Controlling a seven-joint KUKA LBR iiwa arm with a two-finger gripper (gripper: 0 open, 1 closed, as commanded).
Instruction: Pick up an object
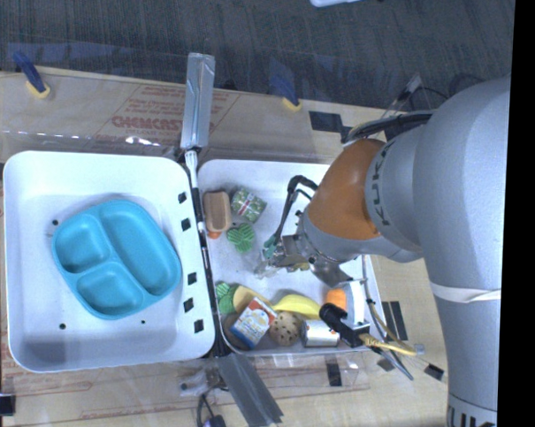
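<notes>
Two shallow white plastic bins sit side by side. The left bin (pixel 32 331) holds a smooth sky-blue tray (pixel 115 257) with rounded corners, moulded into three compartments, lying flat near the bin's centre.

The grey arm (pixel 446 189) enters from 3 o'clock, its glossy orange band (pixel 343 198) above the right bin (pixel 251 174). The gripper (pixel 270 255) hangs low over the middle of that bin, and whether it is spread or closed cannot be told. Nothing can be seen in its hold.

The loose objects lie in the right bin in two clusters. Toward 11 o'clock of the gripper:
- a tan rounded block (pixel 217 211) rests against the bin's left wall
- a small green-patterned can (pixel 247 204) lies just beside it
- a ridged green piece (pixel 242 238) sits just below the can, near the gripper

Along the bin's 6 o'clock edge, crowded together:
- a curved yellow banana (pixel 297 304), smooth-skinned
- a small orange piece (pixel 336 299) at the banana's 3 o'clock end
- a printed cardboard carton (pixel 254 324), tilted
- a brown speckled ball (pixel 286 327) touching the carton
- a shiny metal can (pixel 320 334) lying on its side
</notes>
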